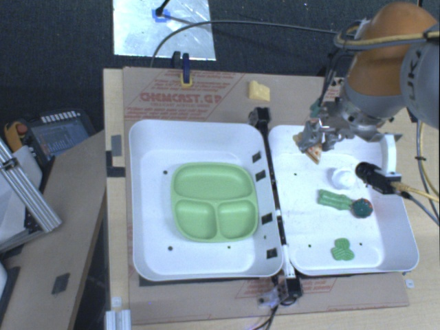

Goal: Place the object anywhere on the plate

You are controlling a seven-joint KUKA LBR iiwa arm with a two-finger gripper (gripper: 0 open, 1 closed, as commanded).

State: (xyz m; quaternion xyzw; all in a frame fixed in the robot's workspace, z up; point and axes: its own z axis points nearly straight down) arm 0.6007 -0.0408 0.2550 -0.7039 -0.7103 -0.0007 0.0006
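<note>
The green plate [212, 201], with three compartments, lies in the middle of the left bin [148, 150]. My gripper [315, 137] is over the far left corner of the right bin [392, 253]. Its fingers are closed on a small tan and orange wedge [311, 148], which pokes out below and to the left of the fingertips. The wedge is well to the right of the plate, past the divider between the bins.
In the right bin lie a white lump [340, 178], a green stick with a dark round end [344, 202] and a small green piece [342, 250]. A yellow block [259, 90] sits on the board behind the bins. A black cable fitting [375, 175] juts over the right bin.
</note>
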